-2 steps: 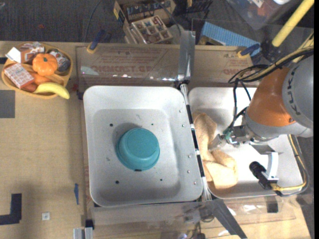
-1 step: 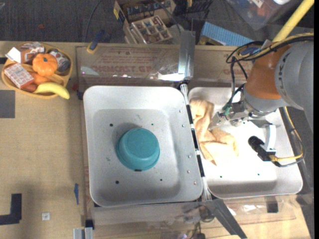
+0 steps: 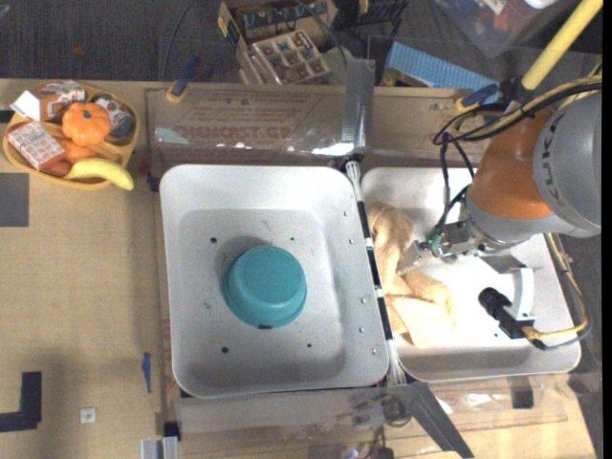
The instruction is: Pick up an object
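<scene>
We are seeing the gripper [image 3: 427,253] hanging low in the right bin [image 3: 564,357], beside pale cloth [image 3: 394,232]; nothing lifted yet. Teal bowl [image 3: 266,286] sitting untouched in the left bin [image 3: 182,199]. We cannot tell the jaws' state.

Grey arm [image 3: 574,161], orange wrist band

Tan wooden bench [image 3: 86,304], seen from above at a slant. Two shallow white bins side by side on it: left bin [image 3: 191,199], right bin [image 3: 555,352], rims touching along the middle. At the far left corner, a shallow bowl [image 3: 19,151] of play food with a small orange pumpkin [image 3: 86,122] and a banana [image 3: 103,171] at its near edge. Behind the bins, a flat brown cardboard panel [image 3: 249,113]. Dark square marks [image 3: 13,201] on the bench's left side.
</scene>
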